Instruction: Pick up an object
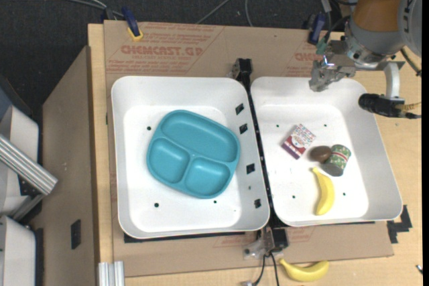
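Note:
The right bin (365, 137) holds a small red and white box (297, 140), a brown round object (320, 155), a green-labelled can (338, 159) and a yellow banana (324, 191). My gripper (320, 82) hangs over the far edge of the right bin, well above and behind these objects. Nothing shows between its fingers. A blue divided plate (193, 153) lies in the left bin (127, 144).
A second banana (305, 270) lies outside the bins at the bench's front edge. Black clips (242, 68) join the two bins along the middle. Cables run across the dark floor behind the cardboard-covered bench (167, 50).

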Controlling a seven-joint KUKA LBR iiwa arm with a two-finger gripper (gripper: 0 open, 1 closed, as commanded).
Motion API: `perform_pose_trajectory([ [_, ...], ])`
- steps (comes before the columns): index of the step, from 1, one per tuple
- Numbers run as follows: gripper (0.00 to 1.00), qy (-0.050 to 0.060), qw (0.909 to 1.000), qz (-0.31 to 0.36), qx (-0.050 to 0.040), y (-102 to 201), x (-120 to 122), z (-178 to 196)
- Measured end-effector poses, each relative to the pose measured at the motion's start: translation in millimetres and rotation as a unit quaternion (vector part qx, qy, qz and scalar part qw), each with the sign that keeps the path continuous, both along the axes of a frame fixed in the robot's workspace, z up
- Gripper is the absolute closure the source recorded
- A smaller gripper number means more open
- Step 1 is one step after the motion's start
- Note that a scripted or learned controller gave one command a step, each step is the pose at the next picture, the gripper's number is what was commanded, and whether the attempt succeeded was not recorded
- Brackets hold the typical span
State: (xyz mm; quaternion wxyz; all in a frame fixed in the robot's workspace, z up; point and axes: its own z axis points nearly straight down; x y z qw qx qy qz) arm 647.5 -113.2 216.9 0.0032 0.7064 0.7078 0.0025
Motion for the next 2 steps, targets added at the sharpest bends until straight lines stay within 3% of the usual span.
perform_pose_trajectory([
  [1, 1.0, 0.006, 1.0, 0.002, 0.0019, 53, -26, -3],
  [2, 1.0, 0.005, 1.0, 0.002, 0.0023, 102, -34, 7],
])
